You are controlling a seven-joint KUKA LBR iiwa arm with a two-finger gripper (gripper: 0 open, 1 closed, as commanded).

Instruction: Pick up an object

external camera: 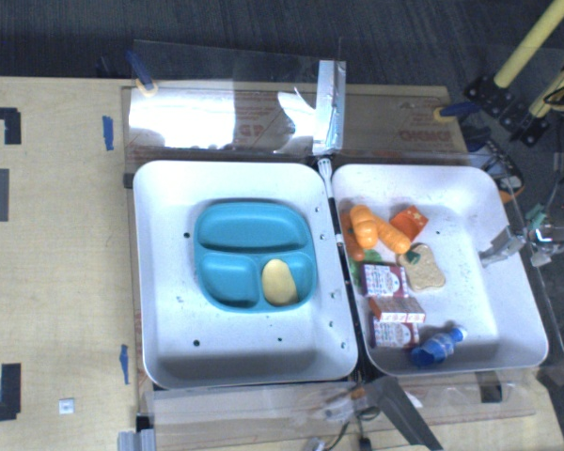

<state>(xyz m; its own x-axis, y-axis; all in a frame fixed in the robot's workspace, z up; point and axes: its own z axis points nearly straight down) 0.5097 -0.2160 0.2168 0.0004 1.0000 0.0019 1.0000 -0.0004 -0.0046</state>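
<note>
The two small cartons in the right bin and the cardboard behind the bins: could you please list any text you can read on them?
Upper carton: print on a red and white label, too blurred to read.
Lower carton: the same, unreadable.
Cardboard behind the bins: faint reddish lettering, washed out by glare, unreadable.
Nothing can be quoted.

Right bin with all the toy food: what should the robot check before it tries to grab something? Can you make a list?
1. Things to pick are in the right bin: ok. A carrot, two small cartons, a blue bottle and more lie there.
2. Things lie apart enough to grab one: not ok. They crowd together along the bin's left side.
3. Easiest target: ok. The blue bottle lies a little apart, at the near end.
4. Pincer open: cannot tell; it is at the bin's right rim.
5. Left bin has room: ok. Its blue tray holds one yellow piece.
</note>
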